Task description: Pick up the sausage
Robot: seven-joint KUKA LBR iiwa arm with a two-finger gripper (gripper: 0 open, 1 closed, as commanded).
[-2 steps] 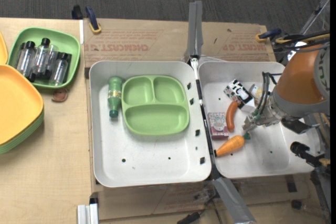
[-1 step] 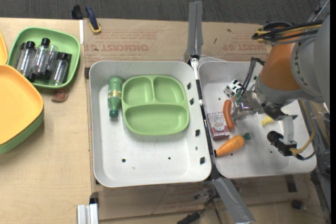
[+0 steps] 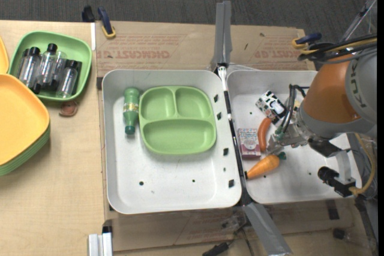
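Over the right bin, near its left wall, my gripper hangs just beside the sausage — whether it is open or closed I cannot tell from this slant. That sausage, reddish-orange, lies lengthwise a little in from the bin's left wall, touching the small pink carton on its left. A carrot rests just below them, pointing toward the bin's front-left corner. A black-and-white packet sits nearer the back edge. Across the divider, the left bin carries a green divided plate and, along its left wall, a green bottle.
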